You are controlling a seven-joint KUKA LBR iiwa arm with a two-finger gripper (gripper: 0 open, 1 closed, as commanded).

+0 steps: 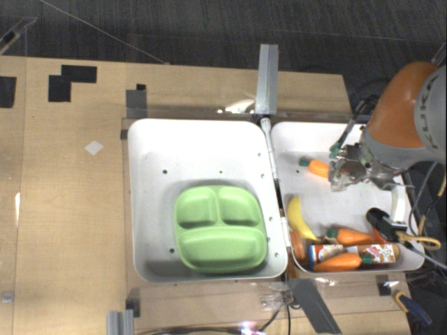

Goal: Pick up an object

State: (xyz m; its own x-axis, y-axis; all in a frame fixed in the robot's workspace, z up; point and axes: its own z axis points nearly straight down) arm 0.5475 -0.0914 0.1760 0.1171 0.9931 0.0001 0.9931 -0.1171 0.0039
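Robot test lab.
Wooden bench (pixel 63 208) bearing two white bins (pixel 150 187), metal brackets (pixel 267 75) at twelve o'clock, cables (pixel 419 257) at four o'clock.

Pale wooden bench (pixel 63 208) with black square markings (pixel 70 81), dark carpeted floor (pixel 174 12) beyond.

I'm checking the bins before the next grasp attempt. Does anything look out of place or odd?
Nothing looks damaged or spilled. The green divided plate lies flat in the left bin. In the right bin, the banana, carrots and bottle crowd the near edge, overlapping.
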